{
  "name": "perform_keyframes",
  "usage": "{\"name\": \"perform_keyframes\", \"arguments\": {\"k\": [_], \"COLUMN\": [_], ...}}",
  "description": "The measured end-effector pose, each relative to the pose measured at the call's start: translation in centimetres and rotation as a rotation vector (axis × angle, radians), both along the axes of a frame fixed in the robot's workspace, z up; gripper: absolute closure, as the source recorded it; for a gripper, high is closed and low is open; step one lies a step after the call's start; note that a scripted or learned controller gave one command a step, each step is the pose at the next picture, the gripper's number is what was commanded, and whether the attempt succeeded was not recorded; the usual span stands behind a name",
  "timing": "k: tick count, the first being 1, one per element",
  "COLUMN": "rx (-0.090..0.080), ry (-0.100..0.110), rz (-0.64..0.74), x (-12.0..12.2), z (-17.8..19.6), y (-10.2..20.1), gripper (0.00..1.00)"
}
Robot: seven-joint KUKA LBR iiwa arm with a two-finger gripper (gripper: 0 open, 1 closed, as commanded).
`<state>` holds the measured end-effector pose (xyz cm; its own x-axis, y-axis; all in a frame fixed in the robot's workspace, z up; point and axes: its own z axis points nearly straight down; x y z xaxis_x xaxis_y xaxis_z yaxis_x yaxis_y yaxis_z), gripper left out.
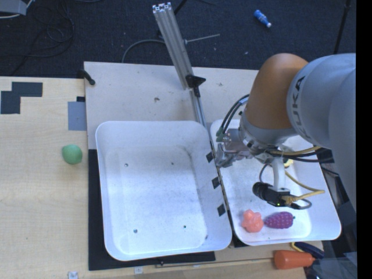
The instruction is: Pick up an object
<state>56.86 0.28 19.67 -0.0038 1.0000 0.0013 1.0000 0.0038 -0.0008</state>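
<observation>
Watching the big grey-and-orange arm [325,97] reaching in from the right, and it's hanging over the far half of the right bin [321,221], hiding most of that end. The left bin [151,196] is sitting right beside it, rims touching or near enough. A long aluminium bar [174,42] is slanting down from the back toward the seam between the two bins. The gripper [223,154] is sitting low at the left edge of the right bin, just by that seam, but the arm's own bulk is covering it, so I can't tell how far open it is or whether it's got hold of anything. An orange thing [292,259] is lying just outside the right bin's near rim. Inside that bin, at the near end, a purple bunch [279,220] and a pink lump [252,221] are lying side by side, just about touching, both apart from the gripper. A green ball [72,154] is sitting out on the bench [40,214] to the left of the left bin, and a small blue thing [263,18] is lying on the dark floor [87,28] at the back.
</observation>
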Motion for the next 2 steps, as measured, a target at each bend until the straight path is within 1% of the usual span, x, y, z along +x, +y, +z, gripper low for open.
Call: {"name": "perform_keyframes", "arguments": {"k": [1, 2], "rx": [-0.001, 0.0], "ry": [-0.001, -0.002], "rz": [-0.001, -0.001], "x": [-0.5, -2.2], "z": [1.7, 3.6], "y": [3.9, 8.1], "gripper": [1.0, 1.0]}}
